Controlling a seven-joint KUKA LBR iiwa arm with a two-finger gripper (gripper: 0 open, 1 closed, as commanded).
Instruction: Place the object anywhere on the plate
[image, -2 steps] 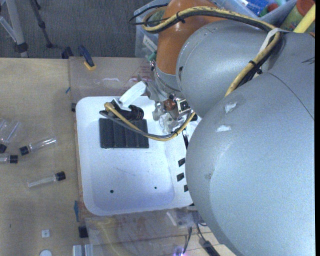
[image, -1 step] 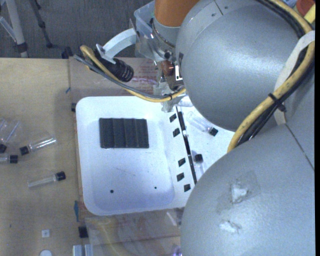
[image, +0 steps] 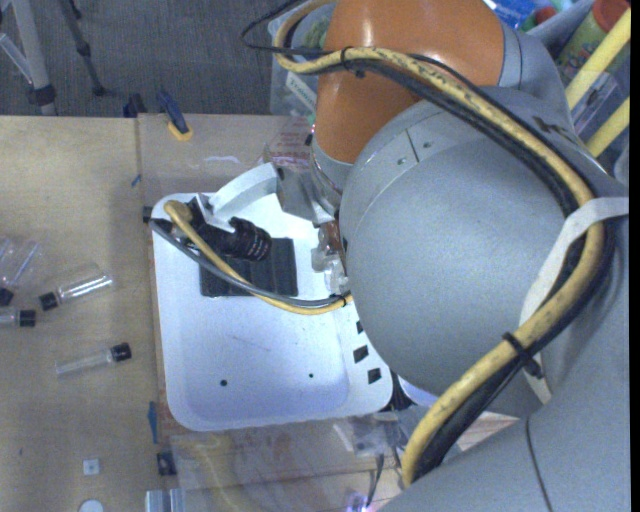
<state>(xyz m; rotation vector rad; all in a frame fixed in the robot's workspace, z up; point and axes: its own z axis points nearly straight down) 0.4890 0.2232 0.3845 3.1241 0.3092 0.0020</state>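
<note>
I see the arm (image: 470, 250) as a big grey lump that fills the right side of the picture. Its orange band (image: 410, 60) is at the far end. The arm hides most of what is under it on the right.

The white bin (image: 250, 390) sits in the middle of the worktop (image: 70, 180). I see its left wall, its near wall and most of its floor. Its right side goes under the arm.

A dark flat square (image: 275, 272) lies on the far part of the bin floor. It could be the plate, but I cannot be sure. A black round part (image: 243, 240) lies over the square's far left corner, and a yellow cable (image: 262, 295) runs from the bin's far left corner, across the square, to the arm. I cannot pick out the object to be placed.

The gripper (image: 327, 255) is tucked in at the edge of the grey lump, just right of the square. Just small pale and brown bits stick out there. I cannot tell if it is open or closed, or if it has hold of anything.

On the worktop to the left, well apart from the bin, lie some clear little tubes with black caps (image: 85, 288). Some are cut off by the left edge. A blue clip (image: 178, 125) sits at the far side. Things near the bottom edge are too blurry to name.
</note>
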